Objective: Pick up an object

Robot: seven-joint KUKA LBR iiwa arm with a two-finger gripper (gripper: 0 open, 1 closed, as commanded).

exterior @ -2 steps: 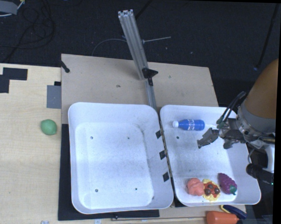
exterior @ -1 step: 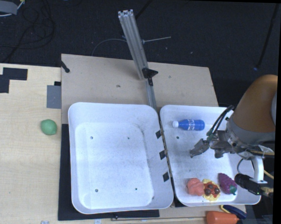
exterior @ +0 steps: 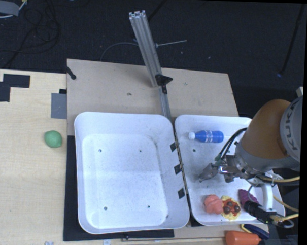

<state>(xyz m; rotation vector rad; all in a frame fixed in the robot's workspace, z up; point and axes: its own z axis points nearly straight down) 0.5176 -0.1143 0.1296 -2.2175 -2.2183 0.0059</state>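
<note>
The arm enters from the right and hangs over the right bin (exterior: 194, 127). Its jaws (exterior: 209, 173) point left and sit low over the bin floor near the middle of that bin. The jaws appear closed to a point with nothing visible between them, though the detail is small.

Contents of the right bin:
- A blue bottle (exterior: 206, 136) lies on its side at the far end, white cap to the left, apart from the jaws.
- A pink-orange lump (exterior: 213, 204) lies at the near end.
- A yellow and red toy (exterior: 231, 208) touches the lump on its right.
- A purple item (exterior: 247, 196) lies just right of the toy, partly hidden by the arm.

The left bin (exterior: 87, 122) sits directly beside the right bin. On the tabletop (exterior: 20, 159), a green ball (exterior: 53, 139) rests well left of both bins. An orange object (exterior: 242, 239) lies on the near side of the right bin, outside it.
</note>
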